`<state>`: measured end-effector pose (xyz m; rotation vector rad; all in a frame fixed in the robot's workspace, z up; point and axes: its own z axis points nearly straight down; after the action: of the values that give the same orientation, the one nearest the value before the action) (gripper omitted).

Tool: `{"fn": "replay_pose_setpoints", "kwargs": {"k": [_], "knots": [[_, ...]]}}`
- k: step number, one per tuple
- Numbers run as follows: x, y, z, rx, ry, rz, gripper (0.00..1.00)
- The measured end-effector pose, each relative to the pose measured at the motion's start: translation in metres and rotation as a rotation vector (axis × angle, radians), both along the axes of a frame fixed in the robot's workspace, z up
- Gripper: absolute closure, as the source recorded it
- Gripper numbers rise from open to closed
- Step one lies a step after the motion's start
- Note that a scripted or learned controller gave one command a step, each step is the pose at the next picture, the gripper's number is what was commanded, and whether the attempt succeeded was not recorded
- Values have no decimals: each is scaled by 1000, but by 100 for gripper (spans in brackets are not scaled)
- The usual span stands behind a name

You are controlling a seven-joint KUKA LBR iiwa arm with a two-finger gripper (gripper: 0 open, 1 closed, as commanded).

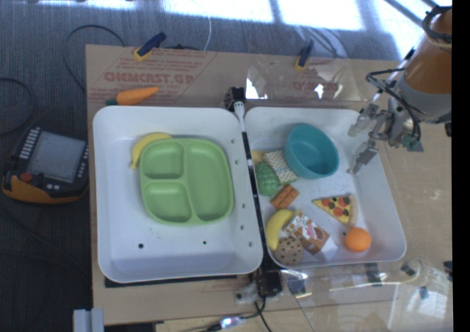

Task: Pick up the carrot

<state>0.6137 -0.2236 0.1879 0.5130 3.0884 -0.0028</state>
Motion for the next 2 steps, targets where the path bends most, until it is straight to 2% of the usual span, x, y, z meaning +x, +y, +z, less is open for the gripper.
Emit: {"fn": "replay_pose_setpoints", "kwargs": {"k": [1,2], "knots": [[-61,65,-17,7,13,-205,0],[-128,53,-44,5,18,-153,0]]}}
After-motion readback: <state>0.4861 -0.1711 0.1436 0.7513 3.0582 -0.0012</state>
